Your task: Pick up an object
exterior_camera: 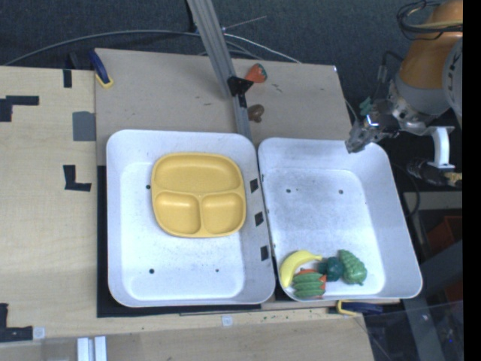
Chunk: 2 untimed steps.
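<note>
the left bin (128, 201) is a shallow white tray with rounded corners and small dark specks on its floor. in it, toward the far side, lies a yellow plate (199, 194) of smooth matte plastic, with three compartments: one long at the far side, two smaller at the near side.

the right bin (376, 201) has the same shape, and its floor is also speckled. the things to pick are in its near corner, close together and touching: a small yellow banana (294, 262), curved and glossy, a green and red toy (308, 283) just near of it, a dark teal piece (331, 268), and a bumpy green toy (352, 267) like a vegetable on the right. they all look like hard plastic toys.

the gripper (359, 138) hangs at the far right corner of the right bin, above its rim, well apart from the toys. it is small and dark here, so i cannot tell how its jaws stand; nothing is seen in it.

i judge the step is the approach, with no grasp yet. the next move calls for travel toward the near side, over the cluster, then a descent on one toy; the banana at the left edge looks easiest to separate.
</note>
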### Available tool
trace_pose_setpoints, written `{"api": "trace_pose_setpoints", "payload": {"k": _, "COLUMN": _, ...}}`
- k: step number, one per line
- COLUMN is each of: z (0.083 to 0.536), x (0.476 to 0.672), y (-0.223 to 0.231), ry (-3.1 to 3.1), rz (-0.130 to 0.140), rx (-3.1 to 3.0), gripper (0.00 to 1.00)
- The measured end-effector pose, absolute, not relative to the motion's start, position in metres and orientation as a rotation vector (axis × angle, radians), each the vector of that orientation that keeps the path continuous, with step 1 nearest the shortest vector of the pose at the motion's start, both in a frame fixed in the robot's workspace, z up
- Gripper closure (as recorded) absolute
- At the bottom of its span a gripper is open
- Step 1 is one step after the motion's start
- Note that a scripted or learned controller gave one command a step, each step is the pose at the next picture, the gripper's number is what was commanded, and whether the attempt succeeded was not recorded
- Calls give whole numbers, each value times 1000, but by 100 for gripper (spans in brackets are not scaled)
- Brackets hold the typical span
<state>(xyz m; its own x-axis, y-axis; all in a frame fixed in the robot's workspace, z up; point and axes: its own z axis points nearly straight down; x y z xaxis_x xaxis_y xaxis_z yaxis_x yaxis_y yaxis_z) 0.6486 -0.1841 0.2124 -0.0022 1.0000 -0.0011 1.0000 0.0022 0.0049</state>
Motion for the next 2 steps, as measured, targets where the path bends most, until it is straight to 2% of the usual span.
{"api": "trace_pose_setpoints", "payload": {"k": 1, "z": 261, "x": 643, "y": -189, "ry": 2220, "rz": 3, "rx": 2217, "gripper": 100}}
{"api": "trace_pose_setpoints", "payload": {"k": 2, "z": 254, "x": 642, "y": -146, "ry": 2228, "rz": 0, "rx": 2217, "gripper": 100}}
